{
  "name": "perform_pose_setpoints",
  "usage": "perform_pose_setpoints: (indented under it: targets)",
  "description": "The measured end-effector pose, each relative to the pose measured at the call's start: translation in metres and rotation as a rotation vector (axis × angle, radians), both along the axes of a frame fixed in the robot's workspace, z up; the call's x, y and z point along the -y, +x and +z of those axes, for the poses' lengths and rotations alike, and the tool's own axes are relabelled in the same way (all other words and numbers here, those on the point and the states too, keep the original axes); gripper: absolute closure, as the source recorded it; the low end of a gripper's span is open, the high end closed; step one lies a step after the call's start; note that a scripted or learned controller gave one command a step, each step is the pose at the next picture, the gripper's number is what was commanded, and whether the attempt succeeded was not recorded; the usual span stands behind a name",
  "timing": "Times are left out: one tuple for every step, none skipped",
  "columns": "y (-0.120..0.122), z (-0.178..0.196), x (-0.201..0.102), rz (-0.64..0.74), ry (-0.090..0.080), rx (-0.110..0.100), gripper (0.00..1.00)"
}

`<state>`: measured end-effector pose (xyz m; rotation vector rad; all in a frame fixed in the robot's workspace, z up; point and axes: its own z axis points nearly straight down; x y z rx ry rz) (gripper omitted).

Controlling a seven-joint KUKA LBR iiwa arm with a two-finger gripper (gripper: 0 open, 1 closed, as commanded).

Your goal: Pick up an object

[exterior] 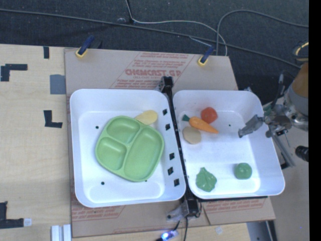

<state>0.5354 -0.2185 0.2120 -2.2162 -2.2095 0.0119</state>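
Inside left bin (83,149), green tray (130,147), right bin (261,159) with carrot (203,125), gripper (261,125) spread, empty.

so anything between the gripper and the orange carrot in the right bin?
Nothing visible. The gripper sits over the right white bin near its right wall, and bare bin floor lies between it and the orange toy carrot. The red tomato and beige potato flank the carrot.
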Motion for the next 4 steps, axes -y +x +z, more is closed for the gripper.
perform_pose_setpoints:
  targets:
    - [0.003,0.007,0.0,0.004,-0.003,0.012,0.0]
    - [0.003,-0.046,-0.011,0.004,-0.002,0.008,0.0]
    - [-0.002,-0.091,-0.009,0.004,-0.003,0.008,0.0]
    - [-0.001,-0.129,-0.009,0.005,-0.005,0.014,0.0]
